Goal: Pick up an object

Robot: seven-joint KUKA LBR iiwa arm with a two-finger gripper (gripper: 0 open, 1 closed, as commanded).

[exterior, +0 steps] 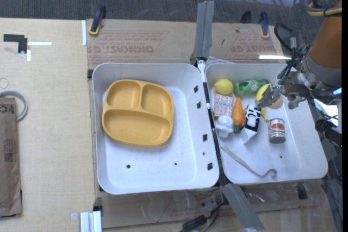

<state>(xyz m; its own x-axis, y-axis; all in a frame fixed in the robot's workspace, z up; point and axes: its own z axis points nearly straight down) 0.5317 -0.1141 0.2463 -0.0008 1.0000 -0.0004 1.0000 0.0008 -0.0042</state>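
My gripper (275, 96) hangs over the upper middle of the right bin (304, 168), coming in from the right under the orange-banded wrist (330, 46). Directly under and beside it lies a yellow banana-like object (263, 94); whether it is touched I cannot tell. Around it lie a lemon (223, 86), a green object (249, 85), an orange carrot (237, 109), a white and red packet (222, 104), a black and white item (252, 117) and a small can (277, 131).
The left bin (163, 171) holds a yellow divided plate (138, 112). A thin cord (247, 165) trails across the right bin's floor. A grey divider (204, 35) rises between the bins at the back. A brown bag (9, 155) lies on the bench at the far left.
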